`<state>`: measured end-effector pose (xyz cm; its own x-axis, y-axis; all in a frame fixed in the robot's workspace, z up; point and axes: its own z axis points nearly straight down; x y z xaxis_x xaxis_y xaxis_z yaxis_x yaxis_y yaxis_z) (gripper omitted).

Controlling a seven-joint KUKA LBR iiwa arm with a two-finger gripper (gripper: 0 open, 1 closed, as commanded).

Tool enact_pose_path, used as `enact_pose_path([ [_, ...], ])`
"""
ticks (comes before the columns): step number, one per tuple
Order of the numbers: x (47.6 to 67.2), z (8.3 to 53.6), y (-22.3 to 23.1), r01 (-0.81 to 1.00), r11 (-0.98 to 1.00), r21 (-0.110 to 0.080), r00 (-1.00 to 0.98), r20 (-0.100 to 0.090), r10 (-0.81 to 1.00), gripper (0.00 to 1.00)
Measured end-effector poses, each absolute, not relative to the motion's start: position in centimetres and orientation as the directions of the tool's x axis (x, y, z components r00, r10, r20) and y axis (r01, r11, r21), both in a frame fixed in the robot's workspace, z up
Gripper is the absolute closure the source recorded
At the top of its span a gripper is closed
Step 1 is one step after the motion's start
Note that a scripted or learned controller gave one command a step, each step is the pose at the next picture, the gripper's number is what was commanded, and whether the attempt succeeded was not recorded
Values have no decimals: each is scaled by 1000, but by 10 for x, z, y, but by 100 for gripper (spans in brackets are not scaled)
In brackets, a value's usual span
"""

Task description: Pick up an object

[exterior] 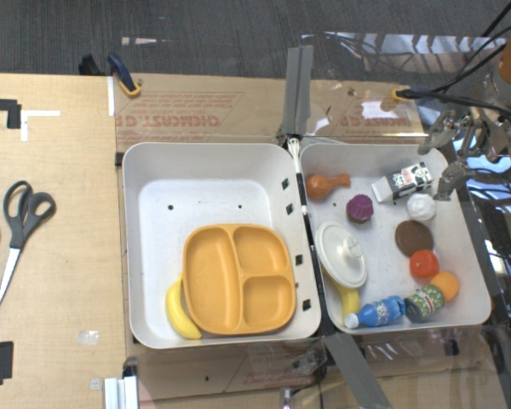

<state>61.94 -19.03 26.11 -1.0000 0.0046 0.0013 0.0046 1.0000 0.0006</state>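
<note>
Since the small items crowd the right bin [473, 254], the gripper [456, 156] hangs over its far right corner, just beside a packet [404, 181], its grip state impossible to tell.

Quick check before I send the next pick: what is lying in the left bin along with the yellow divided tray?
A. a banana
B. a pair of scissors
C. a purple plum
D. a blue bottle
A: a banana pokes out from under the lower-left edge of the yellow divided tray in the left bin.
</note>
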Motion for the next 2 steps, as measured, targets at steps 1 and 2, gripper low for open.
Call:
enact_pose_path([
  [1, 636, 128, -208, 127, 992, 1, -992, -16, 127, 0],
  [2, 640, 89, -149, 662, 749, -2, -749, 2, 662, 0],
])
